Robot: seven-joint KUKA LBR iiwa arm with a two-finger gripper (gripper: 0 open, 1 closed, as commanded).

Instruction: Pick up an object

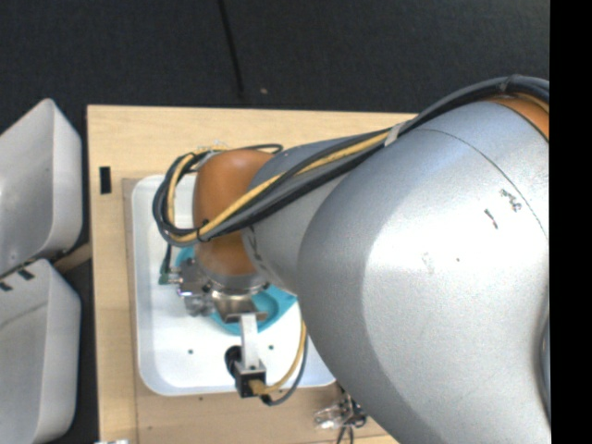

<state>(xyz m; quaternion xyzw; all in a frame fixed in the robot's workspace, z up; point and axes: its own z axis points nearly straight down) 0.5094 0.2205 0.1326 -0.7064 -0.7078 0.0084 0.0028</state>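
Reaching in from the right, the big grey arm (435,276) is bending down into the white bin (157,340) that is sitting on the table (111,137). The orange band (227,211) above the wrist is pointing down at the bin floor, and black and yellow cables (185,192) are looping around it. The end effector (208,294) is sitting low in the bin, right under that band, and I cannot tell how it is set from up here, because the wrist is covering it.

A teal object (273,305) is peeking out from under the wrist, lying on the bin floor. It is touching or sitting just beside the end effector. Most of it is hiding, so I cannot tell what shape it is.

I am guessing the teal thing is light and made of hard plastic, so it is probably a bit slippery and could slide away on the smooth floor. It looks like it has a curved edge. Taking hold across a thin part of that edge seems best. I am not seeing it held yet, so the pick is not done.
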